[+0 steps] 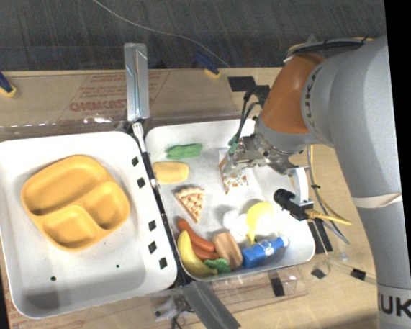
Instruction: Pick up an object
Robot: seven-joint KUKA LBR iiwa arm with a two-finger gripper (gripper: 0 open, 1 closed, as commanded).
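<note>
My gripper (pixel 232 166) reaches into the right bin (pixel 210 132) from the right, low over its upper middle. A small pale, speckled item (pixel 236 181) sits right under the fingertips. Around it lie a green piece (pixel 184 151), a yellow bun-like piece (pixel 171 172) and a pizza slice (pixel 192 200). Along the front are a banana (pixel 188 259), a hot dog (pixel 226 248), a blue bottle (pixel 264 251) and a yellow-white item (pixel 260 216).
The left bin (pixel 7 165) holds a yellow divided tray (pixel 75 200). A metal divider (pixel 137 80) stands between the bins at the back. The grey arm with its orange band (pixel 290 101) covers the right bin's right side.
</note>
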